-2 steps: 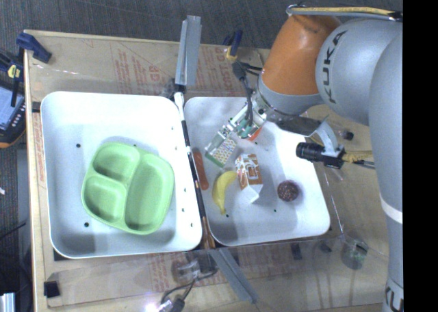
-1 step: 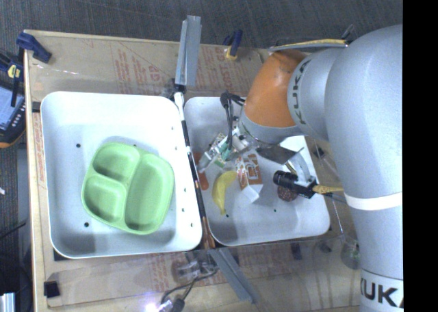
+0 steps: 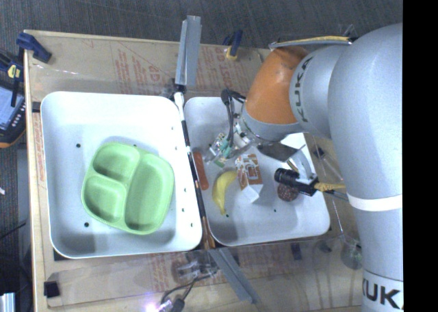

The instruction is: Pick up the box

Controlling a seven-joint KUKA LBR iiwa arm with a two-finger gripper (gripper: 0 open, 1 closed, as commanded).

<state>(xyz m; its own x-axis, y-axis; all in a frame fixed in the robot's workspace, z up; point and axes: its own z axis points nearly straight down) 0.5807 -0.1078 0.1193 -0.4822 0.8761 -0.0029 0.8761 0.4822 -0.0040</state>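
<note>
A wooden tabletop [image 3: 102, 57] carries two shallow white bins side by side. A green three-compartment tray [image 3: 129, 187] lies flat in the left bin [image 3: 65, 122], toward 7 o'clock of its floor. In the right bin [image 3: 304, 225], a yellow banana [image 3: 222, 191] rests toward 8 o'clock, and a slim orange-red stick [image 3: 200, 170] lies along the wall at 9 o'clock. A grey bar [image 3: 187, 50] stands at 12 o'clock above the seam between the bins. Blue clamps [image 3: 33, 45] grip the tabletop's far edge.
</note>
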